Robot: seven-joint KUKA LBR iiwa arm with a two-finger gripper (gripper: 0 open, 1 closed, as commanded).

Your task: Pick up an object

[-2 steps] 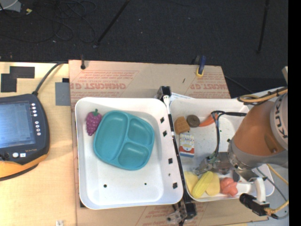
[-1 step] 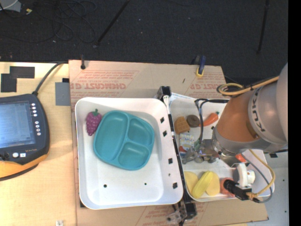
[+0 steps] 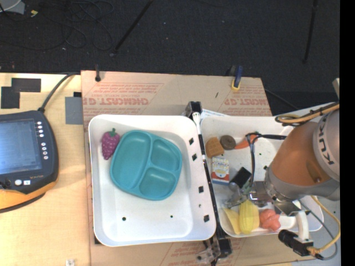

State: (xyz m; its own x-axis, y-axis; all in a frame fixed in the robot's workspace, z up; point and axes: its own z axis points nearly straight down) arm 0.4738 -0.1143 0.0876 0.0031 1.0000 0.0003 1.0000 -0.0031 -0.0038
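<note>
The right bin (image 3: 238, 127) holds several small items. A brown round piece (image 3: 214, 147), a darker disc (image 3: 228, 143) and an orange carrot-like piece (image 3: 242, 144) lie at its far side. A small red and white carton (image 3: 220, 168) sits by the bin's left wall. At the near edge lie a yellow toy (image 3: 248, 216), a pale yellow piece (image 3: 231, 219) and a pink-orange toy (image 3: 270, 219). My gripper (image 3: 239, 195) is low in this bin, just above the yellow toy and to the right of the carton. The arm's orange band (image 3: 297, 157) covers the bin's right part.
The left bin (image 3: 144, 234) holds a teal divided plate (image 3: 147, 164) with purple toy grapes (image 3: 110, 143) beside it at the far left. A control pendant (image 3: 22, 148) lies on the bench at left. A blue clamp (image 3: 237, 77) stands at the cardboard's far edge.
</note>
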